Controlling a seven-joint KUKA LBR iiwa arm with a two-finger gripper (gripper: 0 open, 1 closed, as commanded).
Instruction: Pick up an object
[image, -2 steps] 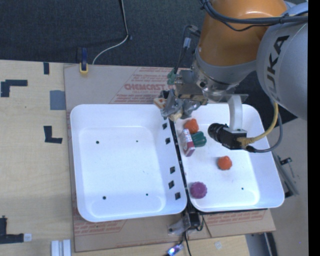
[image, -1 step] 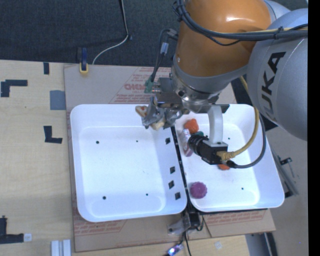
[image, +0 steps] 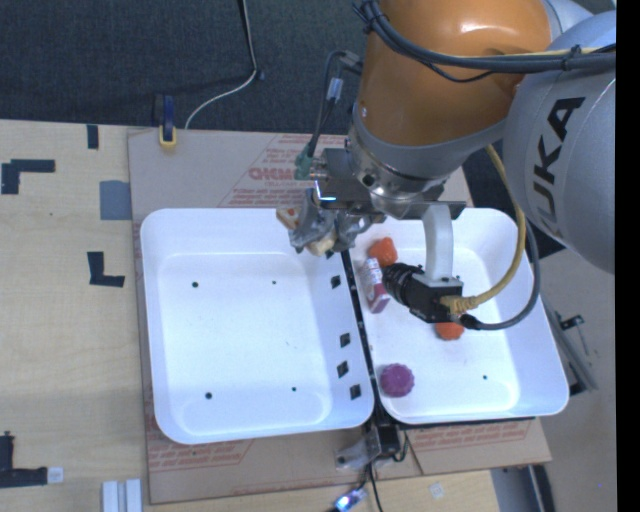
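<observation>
Gripper (image: 318, 232) sits over the bins' shared top edge, clamped on a small tan object (image: 291, 217). Purple ball (image: 397, 378) (near front edge) lies in the right bin (image: 505, 385).

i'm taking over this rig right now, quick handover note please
Gripper: raised over the top edge of the bins, near the divider, with a small tan object right at its tip. Whether it really grips that object can't be told from this view.
Right bin: purple ball near the front, an orange piece and a pink-and-white item near the divider, another orange piece beside the black cable fitting.
Left bin: nothing to report.
Done: possibly one pick, unconfirmed.
Left: confirm the grasp; retry if it failed.
</observation>
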